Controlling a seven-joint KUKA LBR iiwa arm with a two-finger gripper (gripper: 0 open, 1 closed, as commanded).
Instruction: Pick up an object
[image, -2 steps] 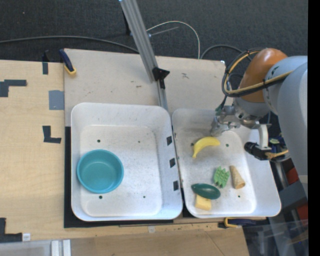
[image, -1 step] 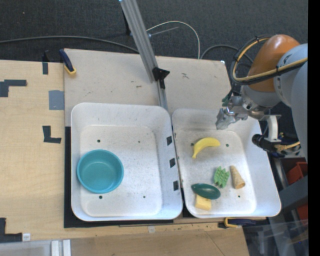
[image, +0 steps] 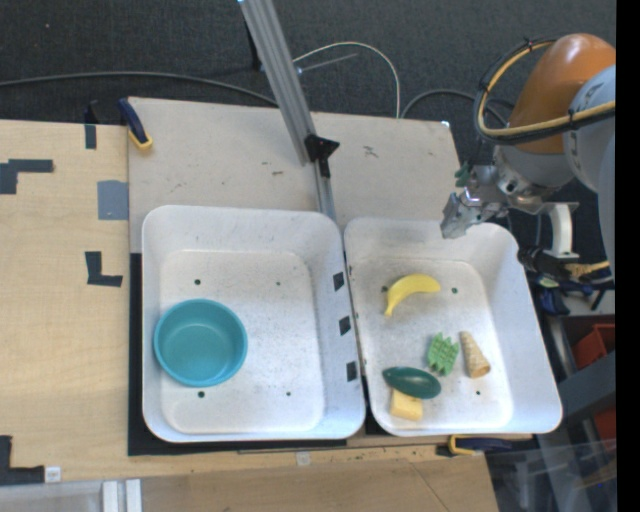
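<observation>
The right bin (image: 500, 250) holds a yellow banana (image: 410, 291), a small green ridged piece (image: 442, 352), a tan cone-shaped piece (image: 473, 354), a dark green oval piece (image: 412, 381) and a yellow block (image: 406, 405) just below it. A teal bowl (image: 200, 342) sits in the left bin (image: 160, 240) at its near left. My gripper (image: 456, 222) hangs over the far right corner of the right bin, up and right of the banana and well apart from all the objects. Nothing shows between its fingers.
A slanted grey metal pole (image: 290, 95) rises from between the bins at the back. A yellow clamp (image: 137, 128) grips the board's far left corner. Cables (image: 350, 55) lie behind the bench. The arm's orange band (image: 560, 85) is at the upper right.
</observation>
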